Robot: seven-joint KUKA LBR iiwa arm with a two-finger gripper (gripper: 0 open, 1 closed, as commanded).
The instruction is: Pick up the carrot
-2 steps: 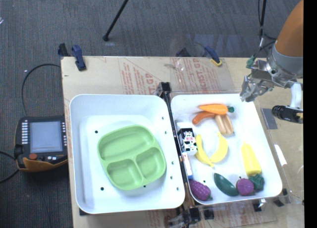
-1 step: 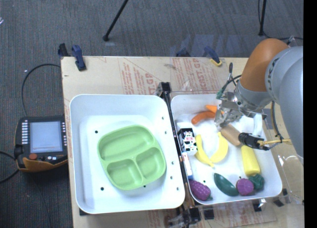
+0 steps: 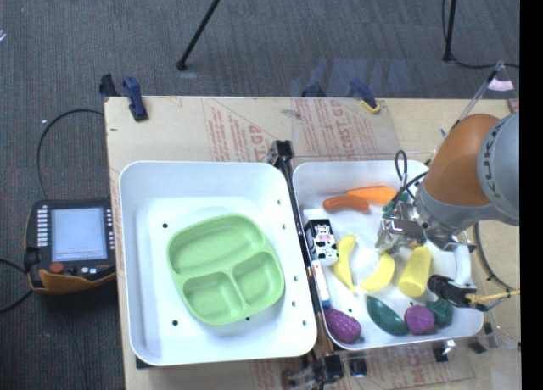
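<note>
The orange carrot (image 3: 360, 199) lies on its side in the upper part of the right bin (image 3: 339, 175), its tip pointing right. My gripper (image 3: 395, 233) hangs just below and to the right of the carrot, above the bin floor between the carrot and the yellow pieces. The arm's orange band (image 3: 458, 168) rises behind it. Nothing shows between the fingers.
The right bin also holds a cow-print box (image 3: 321, 240), a yellow banana (image 3: 344, 263), two more yellow pieces (image 3: 379, 273) (image 3: 416, 270), a dark green vegetable (image 3: 387, 315) and two purple items (image 3: 343, 325) (image 3: 419, 319). The left bin (image 3: 144, 202) holds a green divided plate (image 3: 226, 269).
</note>
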